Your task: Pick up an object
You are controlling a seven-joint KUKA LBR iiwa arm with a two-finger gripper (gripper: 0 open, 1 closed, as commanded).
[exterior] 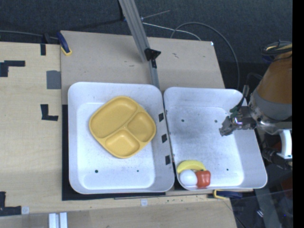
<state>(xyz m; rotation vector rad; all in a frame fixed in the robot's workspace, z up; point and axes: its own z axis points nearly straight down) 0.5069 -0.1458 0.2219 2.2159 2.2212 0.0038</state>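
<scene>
**Arm at the right bin, objects in the near corner**

Two shallow white bins are set side by side on a wooden bench. The left bin is occupied by a yellow divided plate, which lies flat and turned at an angle, its three compartments facing up. The plate is seen in the upper middle part of that bin, apart from the walls.

In the right bin, three small objects are gathered in the near left corner, close against the front wall. A yellow banana-shaped piece is curved over a white ball, and a red object is placed just beside the ball on its right. The three appear to be touching one another, though the contact cannot be confirmed at this size.

The arm, grey with an orange band, is brought in from the right edge. Its gripper is held over the right part of the right bin, well apart from the three objects. Nothing is seen between its tips; how far it is open cannot be told, as the tips are dark and blurred.

A grey metal bar is laid slantwise across the bench behind the bins, and a thin cable is looped beyond the right bin.
</scene>
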